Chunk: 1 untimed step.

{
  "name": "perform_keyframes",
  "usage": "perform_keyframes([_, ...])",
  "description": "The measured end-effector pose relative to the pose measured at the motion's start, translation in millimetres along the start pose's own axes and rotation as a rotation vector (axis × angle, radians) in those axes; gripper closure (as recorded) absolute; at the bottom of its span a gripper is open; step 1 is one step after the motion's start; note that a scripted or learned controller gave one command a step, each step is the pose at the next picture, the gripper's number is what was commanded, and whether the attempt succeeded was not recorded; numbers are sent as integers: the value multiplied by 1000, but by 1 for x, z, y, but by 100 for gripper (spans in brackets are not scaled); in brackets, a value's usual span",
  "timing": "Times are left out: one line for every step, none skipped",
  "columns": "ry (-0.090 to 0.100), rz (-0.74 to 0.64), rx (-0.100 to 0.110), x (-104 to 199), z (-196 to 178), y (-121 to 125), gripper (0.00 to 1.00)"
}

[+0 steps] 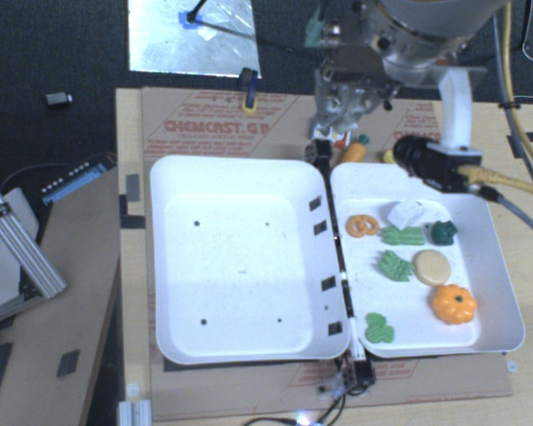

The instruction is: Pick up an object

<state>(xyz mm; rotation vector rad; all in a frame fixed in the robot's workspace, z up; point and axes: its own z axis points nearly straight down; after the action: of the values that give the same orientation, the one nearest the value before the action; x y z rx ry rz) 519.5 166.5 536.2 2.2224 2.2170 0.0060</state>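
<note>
Gripper (338, 124) up at the far end of the bench, over the seam where the two bins meet, grey wrist above it. Open or shut: cannot tell, too blurred and partly masked by the wrist body. Nothing seen held. Small orange carrot-like piece (354, 153) just beside the gripper tip, apparently outside the bins at the far rim; touching or apart, cannot tell. Candidate objects all in the right bin (508, 319): pretzel (362, 226) near the divider, white crumpled piece (409, 213) at the far side, ridged green piece (401, 235) just below it, dark green piece (442, 232) beside that, leafy green piece (393, 265), beige disc (432, 267) touching or nearly touching the leafy one, orange pumpkin (454, 303) toward the near right, small green piece (378, 328) alone at the near left corner. Left bin (164, 238) showing only its white floor with a few dark dots. Judged step: approach, no grasp yet. To do it well: pick an isolated target such as the small green piece or the pumpkin, centre over it, come straight down with jaws spread wide, keep off the divider wall, close only once low around the item, lift vertically. Avoid the crowded green cluster, where a neighbour could be nudged or pinched along.
</note>
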Motion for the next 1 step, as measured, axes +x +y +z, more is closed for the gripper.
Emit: perform_keyframes([-1, -1, -1, -9, 1, 58, 100])
